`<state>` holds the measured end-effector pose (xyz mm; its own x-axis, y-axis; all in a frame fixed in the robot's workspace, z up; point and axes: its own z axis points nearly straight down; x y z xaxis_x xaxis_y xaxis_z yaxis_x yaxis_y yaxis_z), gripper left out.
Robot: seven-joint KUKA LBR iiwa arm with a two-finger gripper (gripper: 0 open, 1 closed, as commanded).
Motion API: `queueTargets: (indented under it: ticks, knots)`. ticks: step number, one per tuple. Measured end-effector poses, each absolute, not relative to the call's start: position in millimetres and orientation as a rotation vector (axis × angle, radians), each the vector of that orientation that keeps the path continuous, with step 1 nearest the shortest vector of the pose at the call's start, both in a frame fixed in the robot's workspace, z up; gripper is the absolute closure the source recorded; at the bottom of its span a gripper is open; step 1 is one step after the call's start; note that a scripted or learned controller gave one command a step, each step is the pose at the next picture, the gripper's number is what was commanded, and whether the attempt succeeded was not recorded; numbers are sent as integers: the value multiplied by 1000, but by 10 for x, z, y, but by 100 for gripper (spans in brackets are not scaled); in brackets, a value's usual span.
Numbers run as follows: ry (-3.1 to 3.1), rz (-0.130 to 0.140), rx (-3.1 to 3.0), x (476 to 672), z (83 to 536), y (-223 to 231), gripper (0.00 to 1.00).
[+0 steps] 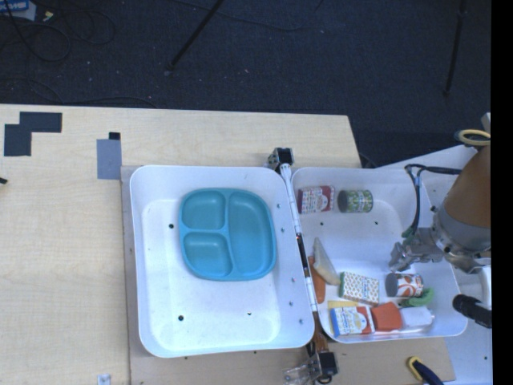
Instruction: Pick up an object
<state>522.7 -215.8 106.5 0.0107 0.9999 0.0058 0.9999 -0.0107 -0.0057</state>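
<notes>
Hovering inside right bin: gripper, finger state indeterminable. Nearest item: small can, lying on its side just below gripper, long axis running left-right. Green-lidded can farther, upper-left.

A red-labelled can and a green-labelled can lie on their sides at the right bin's far edge. Small cartons and a red-and-white can crowd its near edge.
</notes>
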Motion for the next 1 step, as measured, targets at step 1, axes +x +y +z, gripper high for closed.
queueTargets:
  ticks: [1]
  knots:
    - [-2219, 3, -2217, 5126, 1157, -1436, 100]
